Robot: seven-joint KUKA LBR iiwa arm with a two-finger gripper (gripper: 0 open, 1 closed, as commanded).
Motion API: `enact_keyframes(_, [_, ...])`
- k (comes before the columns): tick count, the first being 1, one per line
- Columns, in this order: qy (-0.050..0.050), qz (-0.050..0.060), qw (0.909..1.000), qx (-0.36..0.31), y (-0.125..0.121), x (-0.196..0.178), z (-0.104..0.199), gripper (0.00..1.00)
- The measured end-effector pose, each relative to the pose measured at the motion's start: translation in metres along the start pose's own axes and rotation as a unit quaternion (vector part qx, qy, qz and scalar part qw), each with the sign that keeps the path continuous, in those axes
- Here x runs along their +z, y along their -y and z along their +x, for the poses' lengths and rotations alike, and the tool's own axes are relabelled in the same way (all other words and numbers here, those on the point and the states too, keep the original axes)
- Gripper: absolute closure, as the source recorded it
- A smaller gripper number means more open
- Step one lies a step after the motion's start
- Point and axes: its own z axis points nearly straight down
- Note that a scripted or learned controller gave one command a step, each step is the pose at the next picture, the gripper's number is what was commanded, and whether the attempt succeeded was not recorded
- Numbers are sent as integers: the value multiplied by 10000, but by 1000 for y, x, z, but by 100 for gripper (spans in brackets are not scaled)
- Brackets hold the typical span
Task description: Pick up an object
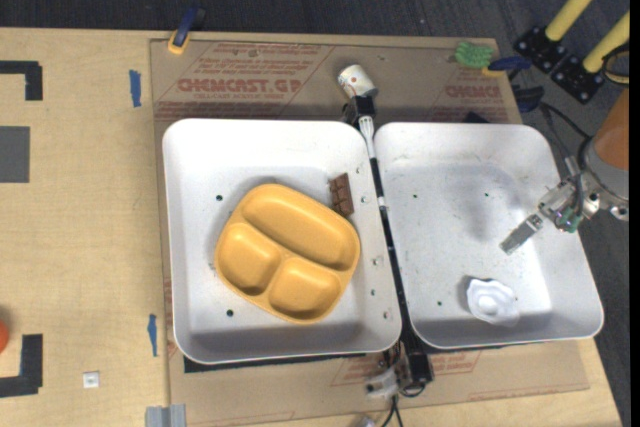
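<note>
The two-finger gripper (530, 230) hangs over the right-hand shallow white plastic bin (440, 165), near that bin's right wall, at the end of the grey arm with its orange band (615, 140). A slim grey finger slants down and to the left from the wrist; whether the fingers stand apart or together cannot be told from this angle, and nothing is seen between them.

The nearest thing to pick is the small crumpled white object (491, 300), soft-looking, maybe cloth or plastic film, lying below and a little left of the gripper, near the front wall of the same bin and apart from the fingertips.

What could go wrong, as I judge it: the white object sits low and pale against a white floor, so a descent could land beside it or pinch only a loose fold that slips free on the lift. Its closeness to the front wall could also make a finger strike the rim.

Far left of the gripper, in the left-hand white bin (200, 155), lie the yellow 3-compartment plastic tray (288, 250) and a small brown block (341, 194) touching the tray's upper right edge.

Count: 2 bins, 1 white object, 1 yellow tray, 1 brown block, 1 gripper.
</note>
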Motion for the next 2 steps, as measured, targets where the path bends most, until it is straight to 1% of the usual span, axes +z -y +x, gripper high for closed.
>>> enact_keyframes(1, [0, 1, 9995, -318, 53, 9, 40, 0])
enact_keyframes(2, [20, -15, 9995, -313, 52, -1, 40, 100])
